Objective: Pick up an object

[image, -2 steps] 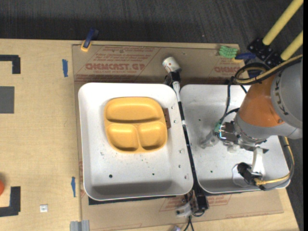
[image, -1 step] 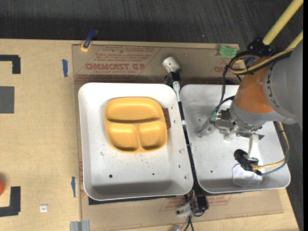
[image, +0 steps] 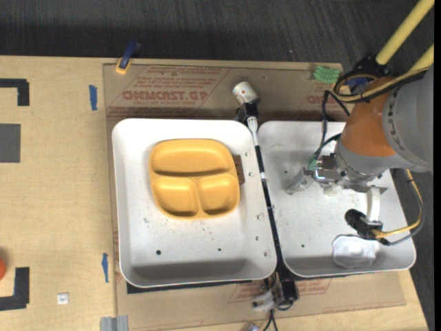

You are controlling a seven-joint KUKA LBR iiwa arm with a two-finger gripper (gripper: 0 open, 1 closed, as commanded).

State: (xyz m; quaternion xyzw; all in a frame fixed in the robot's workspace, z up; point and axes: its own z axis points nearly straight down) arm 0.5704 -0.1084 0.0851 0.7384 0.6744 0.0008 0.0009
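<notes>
Yellow tray (image: pixel 195 178) untouched in left bin (image: pixel 131 185); gripper (image: pixel 298 183) down in right bin (image: pixel 296 247) (claw state: can't tell), nothing visibly held. Pick not done yet, prob.

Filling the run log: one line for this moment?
arm: over right bin | pincer: low in bin | white object: near corner | yellow tray: left bin
</notes>
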